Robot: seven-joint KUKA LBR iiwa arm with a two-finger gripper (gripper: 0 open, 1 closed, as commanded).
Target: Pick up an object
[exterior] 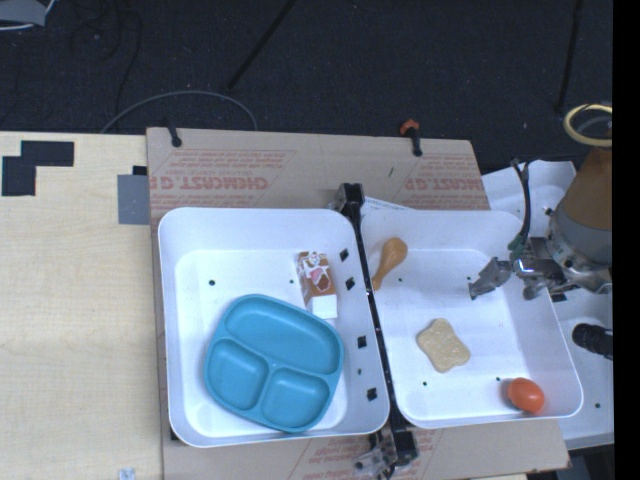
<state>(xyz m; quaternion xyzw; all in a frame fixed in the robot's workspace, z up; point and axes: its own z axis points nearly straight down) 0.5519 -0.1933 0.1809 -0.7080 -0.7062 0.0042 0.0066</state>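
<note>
The right bin [455, 230] holds three loose objects: a brown drumstick-shaped piece [388, 260] by its left wall, a tan bread-like slice [442, 345] near the middle, and an orange ball [525, 395] in the front right corner. My gripper [510, 283] hangs over the right side of this bin, to the upper right of the tan slice and apart from it. Its fingers [487, 280] are spread open with nothing between them. The grey arm [585, 218] comes in from the right.
The left bin [185, 243] holds a blue divided plate [272, 361] and a small brown-and-white packet [317, 280] next to the black divider [362, 298] between the bins. Cardboard lies under both bins.
</note>
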